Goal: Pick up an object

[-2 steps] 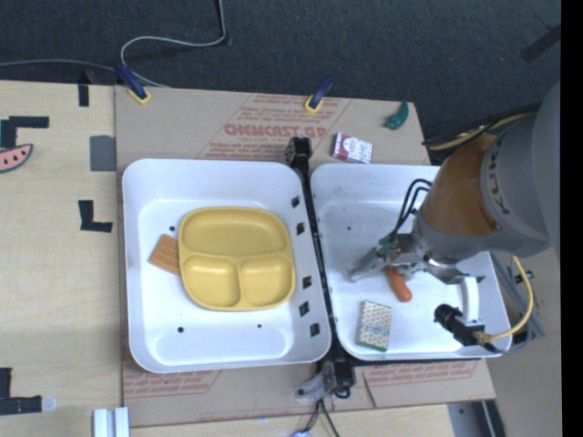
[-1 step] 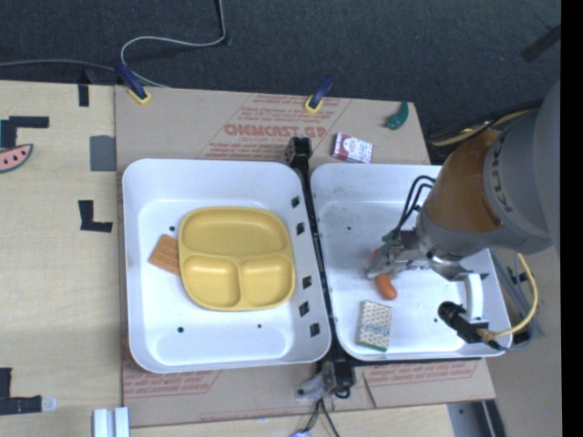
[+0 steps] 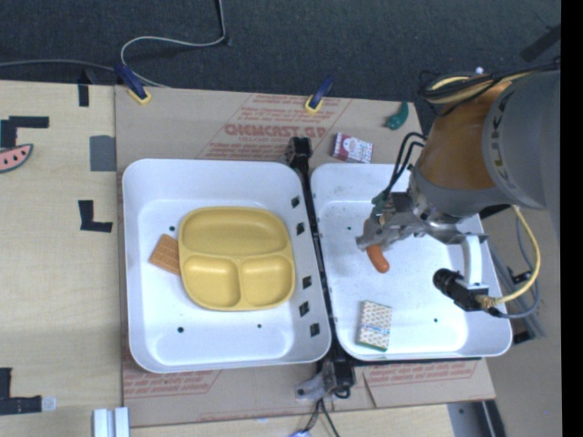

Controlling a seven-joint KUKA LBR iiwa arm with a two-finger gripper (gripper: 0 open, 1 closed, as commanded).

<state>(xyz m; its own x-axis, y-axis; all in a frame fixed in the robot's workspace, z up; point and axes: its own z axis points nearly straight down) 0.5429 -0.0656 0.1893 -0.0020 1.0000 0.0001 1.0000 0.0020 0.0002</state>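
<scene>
My gripper (image 3: 378, 241) is low over the middle of the right bin (image 3: 428, 335), at the end of the grey arm with the orange band. A small orange carrot-like piece (image 3: 380, 261) lies right at its tip, partly tucked under it; I cannot tell if it is gripped or just resting on the bin floor. A small patterned box (image 3: 374, 324) lies flat near the right bin's front edge, apart from the gripper. In the left bin (image 3: 146, 326) sit a yellow divided plate (image 3: 239, 256) and a tan waffle-like piece (image 3: 166, 254) against the plate's left side.
A red and white packet (image 3: 351, 147) lies on the cardboard behind the right bin. A black divider with clips (image 3: 308, 244) runs between the two bins. Cables and a black fitting (image 3: 455, 288) hang off the arm over the right bin's right side.
</scene>
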